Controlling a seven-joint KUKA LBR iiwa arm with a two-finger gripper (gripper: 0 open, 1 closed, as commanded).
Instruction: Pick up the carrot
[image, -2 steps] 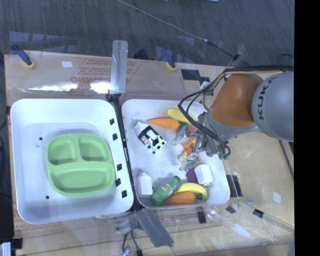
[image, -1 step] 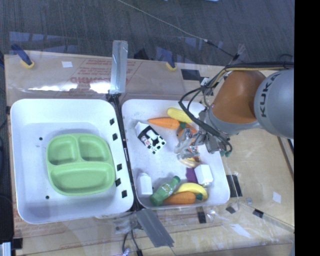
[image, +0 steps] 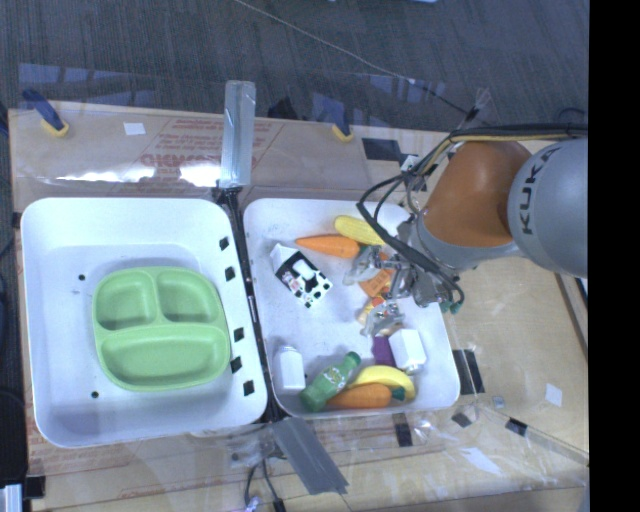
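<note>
Right bin (image: 262, 300) crowded: carrot (image: 327, 245) hemmed by yellow banana (image: 357, 230) on the right, black-white box (image: 302, 277) below. Open floor mid-bin, left of arm (image: 480, 205). Left bin (image: 40, 300) roomy around green tray (image: 158, 327).

The arm (image: 548, 205) was a smooth, rounded grey casing with dark letters (the start of the maker's name, "KU") printed along its side. A glossy orange band (image: 470, 195) ringed it above the wrist, bulging like a dome. Black cables (image: 400, 185) looped loosely from the wrist, with a thin yellow line running beside them.
</note>
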